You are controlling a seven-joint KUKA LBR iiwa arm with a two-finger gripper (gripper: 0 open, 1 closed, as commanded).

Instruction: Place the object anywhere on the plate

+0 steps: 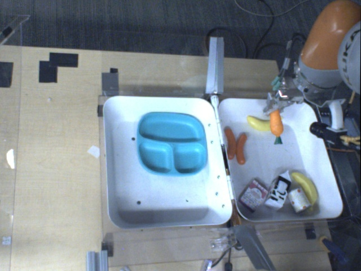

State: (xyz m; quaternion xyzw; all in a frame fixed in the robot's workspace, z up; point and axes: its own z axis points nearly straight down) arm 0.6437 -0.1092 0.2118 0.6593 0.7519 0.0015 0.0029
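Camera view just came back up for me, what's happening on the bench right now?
The arm has reached in over the right bin, and a toy carrot hangs just beneath its gripper, apparently lifted clear of the bin floor. The blue plate sits in the left bin with nothing on it yet. In the right bin are two bananas, two sausages and some small packets.
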